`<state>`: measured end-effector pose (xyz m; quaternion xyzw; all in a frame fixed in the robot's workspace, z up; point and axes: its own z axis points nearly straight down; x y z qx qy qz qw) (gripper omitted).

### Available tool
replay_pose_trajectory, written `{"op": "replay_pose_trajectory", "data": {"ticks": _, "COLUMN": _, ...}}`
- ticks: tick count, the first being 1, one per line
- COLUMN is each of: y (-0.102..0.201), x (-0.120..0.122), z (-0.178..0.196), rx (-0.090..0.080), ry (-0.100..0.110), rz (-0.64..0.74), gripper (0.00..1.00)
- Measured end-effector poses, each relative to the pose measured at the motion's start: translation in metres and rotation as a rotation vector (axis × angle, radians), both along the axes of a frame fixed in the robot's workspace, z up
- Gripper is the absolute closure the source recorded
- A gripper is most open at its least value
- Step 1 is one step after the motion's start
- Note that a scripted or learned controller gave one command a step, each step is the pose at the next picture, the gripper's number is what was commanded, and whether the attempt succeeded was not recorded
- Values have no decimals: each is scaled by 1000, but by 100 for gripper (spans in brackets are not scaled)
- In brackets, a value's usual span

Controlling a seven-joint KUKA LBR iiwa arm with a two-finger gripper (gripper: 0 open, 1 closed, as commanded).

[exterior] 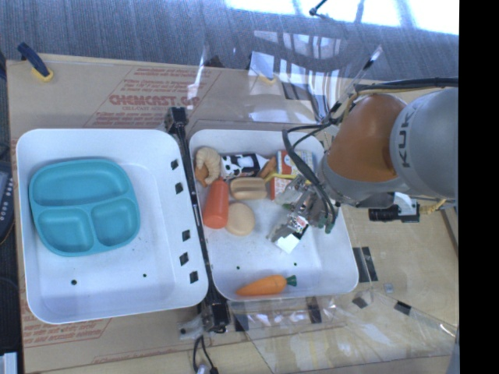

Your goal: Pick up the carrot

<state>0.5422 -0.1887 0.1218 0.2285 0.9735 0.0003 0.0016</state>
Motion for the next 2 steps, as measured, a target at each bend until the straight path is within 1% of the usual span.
{"op": "replay_pose_trajectory", "data": {"ticks": 1, "y": 28, "x": -34, "z": 77, "rx": -3, "ry": -4, "rz": 133, "gripper": 0}}
{"op": "replay_pose_trajectory", "data": {"ticks": 2, "y": 30, "x": -56, "z": -25, "rx": -9, "ry": -25, "rz": 431, "gripper": 0}}
